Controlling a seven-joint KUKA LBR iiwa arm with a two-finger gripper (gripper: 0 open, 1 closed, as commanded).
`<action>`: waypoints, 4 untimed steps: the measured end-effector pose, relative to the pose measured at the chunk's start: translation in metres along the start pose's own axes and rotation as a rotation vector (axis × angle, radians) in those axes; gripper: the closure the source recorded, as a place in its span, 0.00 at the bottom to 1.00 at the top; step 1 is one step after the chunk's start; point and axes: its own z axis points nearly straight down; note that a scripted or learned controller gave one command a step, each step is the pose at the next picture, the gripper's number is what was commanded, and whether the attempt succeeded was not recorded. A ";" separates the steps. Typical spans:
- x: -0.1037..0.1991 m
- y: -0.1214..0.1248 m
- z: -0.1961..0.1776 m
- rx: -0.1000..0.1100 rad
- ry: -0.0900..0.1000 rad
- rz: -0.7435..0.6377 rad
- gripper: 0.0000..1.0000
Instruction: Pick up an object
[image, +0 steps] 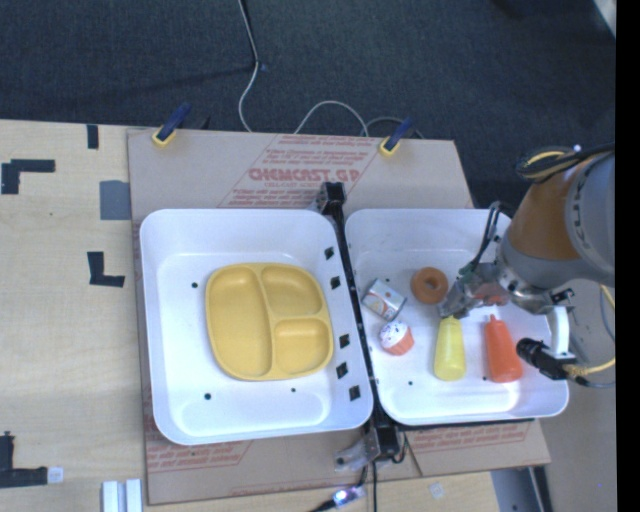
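Claw (461, 303): low in right bin (400, 228), tips just at top end of yellow bottle (449, 349); finger spread not discernible, nothing seen between them. Directly below claw: yellow bottle, lying flat on bin floor. Just left of claw: brown ring (430, 284). Right of and below claw: orange bottle (502, 350), lying flat. Further left: silver can (383, 298), small white-and-orange piece (396, 338). Far left, in left bin (160, 300): yellow divided plate (268, 320). Progress, as judged: approach made, likely toward yellow bottle; grasp unconfirmed, lift outstanding, all items resting.
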 end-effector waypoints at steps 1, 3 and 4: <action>-0.002 -0.007 -0.058 0.000 0.003 0.002 1.00; -0.002 -0.004 -0.143 0.000 0.003 0.000 1.00; 0.051 0.005 -0.149 0.003 0.006 -0.005 1.00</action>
